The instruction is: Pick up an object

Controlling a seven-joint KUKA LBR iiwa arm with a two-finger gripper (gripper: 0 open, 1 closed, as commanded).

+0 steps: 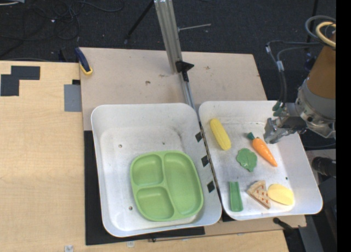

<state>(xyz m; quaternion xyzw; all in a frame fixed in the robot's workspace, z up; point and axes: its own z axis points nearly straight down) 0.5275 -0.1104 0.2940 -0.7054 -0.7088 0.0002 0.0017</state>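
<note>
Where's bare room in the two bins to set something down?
Left bin: bare floor above the green tray and down its left side. Right bin: a bare strip along the far edge, behind the corn. Crowded from the carrot and broccoli down to the near edge; pincer hovers by the carrot.

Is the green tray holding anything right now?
Empty. The green tray lies flat in the left bin, and all three compartments show only bare green plastic.
</note>
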